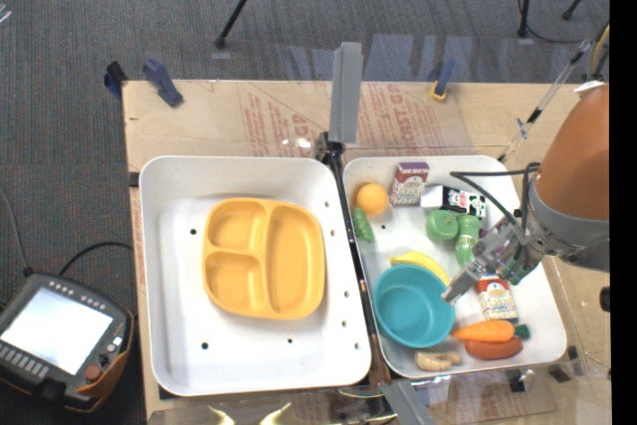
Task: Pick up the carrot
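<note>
Sideways lies the orange carrot (485,331), green-tipped

I see my grey arm (582,184) cut off at the right edge. Its two-finger gripper (468,282) is blurred, covering part of the small labelled bottle (496,300) near the right white bin's (552,333) front corner.

Carrot (485,330) in right bin (552,314) (front corner), beside teal bowl (412,306)

Grey arm (582,184) in from the right, hand (476,272) low, angled down-left
</note>
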Controlling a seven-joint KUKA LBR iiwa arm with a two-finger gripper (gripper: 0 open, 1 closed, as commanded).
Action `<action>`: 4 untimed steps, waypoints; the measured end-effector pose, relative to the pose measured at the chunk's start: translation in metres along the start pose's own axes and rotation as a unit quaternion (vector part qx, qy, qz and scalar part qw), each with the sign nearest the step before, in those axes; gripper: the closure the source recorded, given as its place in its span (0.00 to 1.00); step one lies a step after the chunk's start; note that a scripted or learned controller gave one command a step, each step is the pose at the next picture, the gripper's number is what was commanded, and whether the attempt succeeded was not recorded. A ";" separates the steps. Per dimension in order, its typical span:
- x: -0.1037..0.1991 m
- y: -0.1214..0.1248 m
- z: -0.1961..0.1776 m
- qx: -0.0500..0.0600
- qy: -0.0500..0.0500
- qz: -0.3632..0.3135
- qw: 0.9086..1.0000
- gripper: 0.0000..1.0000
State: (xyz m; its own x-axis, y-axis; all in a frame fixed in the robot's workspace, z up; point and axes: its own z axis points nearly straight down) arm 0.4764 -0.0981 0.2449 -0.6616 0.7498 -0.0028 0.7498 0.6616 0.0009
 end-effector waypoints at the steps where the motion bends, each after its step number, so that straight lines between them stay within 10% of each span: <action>1: 0.001 -0.002 0.079 0.002 0.005 -0.087 0.996 0.00; 3: -0.022 0.028 0.134 0.002 0.003 0.119 0.993 0.00; 4: -0.022 0.027 0.126 0.003 0.004 0.117 0.993 1.00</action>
State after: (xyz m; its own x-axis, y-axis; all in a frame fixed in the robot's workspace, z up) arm 0.5118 -0.0966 0.1193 -0.4688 0.8833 0.0052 0.8833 0.4688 -0.0050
